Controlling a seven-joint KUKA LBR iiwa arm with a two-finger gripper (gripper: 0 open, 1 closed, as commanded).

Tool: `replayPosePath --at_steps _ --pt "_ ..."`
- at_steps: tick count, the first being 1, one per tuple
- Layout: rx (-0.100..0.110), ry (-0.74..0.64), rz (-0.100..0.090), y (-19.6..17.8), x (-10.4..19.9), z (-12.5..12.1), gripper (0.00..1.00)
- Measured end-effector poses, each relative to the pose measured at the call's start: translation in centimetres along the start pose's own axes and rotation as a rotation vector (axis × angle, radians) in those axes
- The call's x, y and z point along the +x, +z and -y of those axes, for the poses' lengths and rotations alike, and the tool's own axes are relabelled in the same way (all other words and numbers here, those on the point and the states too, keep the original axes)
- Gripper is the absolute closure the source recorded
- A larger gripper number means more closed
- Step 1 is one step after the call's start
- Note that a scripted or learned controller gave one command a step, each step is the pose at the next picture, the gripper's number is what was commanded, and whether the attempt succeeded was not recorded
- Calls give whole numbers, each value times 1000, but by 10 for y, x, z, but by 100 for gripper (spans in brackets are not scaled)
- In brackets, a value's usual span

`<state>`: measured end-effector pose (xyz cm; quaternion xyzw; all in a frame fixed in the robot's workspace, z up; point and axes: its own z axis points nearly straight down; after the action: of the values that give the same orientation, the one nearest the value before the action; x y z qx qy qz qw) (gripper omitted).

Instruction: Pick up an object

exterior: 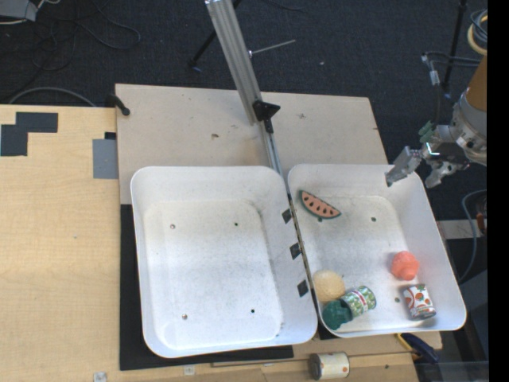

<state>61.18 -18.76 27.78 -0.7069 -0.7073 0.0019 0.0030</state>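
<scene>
Pincer (420, 165) hovering with fingers apart, gripping nothing, over the right bin's (445, 253) far corner; watermelon slice (320, 205) lying well to its left.

1. 2 white bins side by side on the bench: left bin (159, 213), right bin (433, 221).
2. Aluminium rail (238, 54) slants from far centre down to the seam between the bins.
3. Light wooden table (56, 245) on the left.
4. Small cylinder (328, 365) lies just near of the bins.
5. Cables (48, 14) on the dark floor, far left.
</scene>
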Motion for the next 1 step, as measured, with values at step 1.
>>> replayPosePath --at_steps 1 --pt "-4 -3 1 -3 0 -1 0"
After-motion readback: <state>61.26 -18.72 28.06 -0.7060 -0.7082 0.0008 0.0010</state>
